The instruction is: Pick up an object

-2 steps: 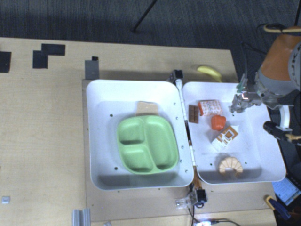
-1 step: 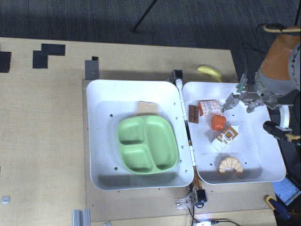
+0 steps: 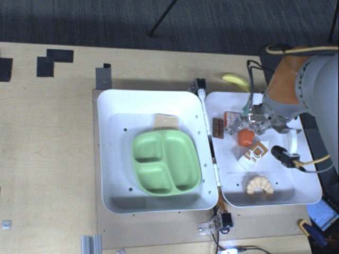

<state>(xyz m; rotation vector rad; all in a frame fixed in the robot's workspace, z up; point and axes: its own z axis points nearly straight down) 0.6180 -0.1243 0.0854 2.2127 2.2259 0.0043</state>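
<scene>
Camera view: left bin holds green tray; right bin croissant; fingers state unclear.

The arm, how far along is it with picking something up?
Done: the gripper has reached into the right bin, beside the orange-red object. In hand: nothing visibly held. Left: grasp and lift an item; the croissant and green tray lie untouched.

The scene is evenly and brightly lit from above. The white bins are rendered near overexposure, with soft grey shadows along their inner walls. A faint shadow is cast beneath the green tray. The dark floor is seen dimly. Fine detail is softened by mild blur.
</scene>
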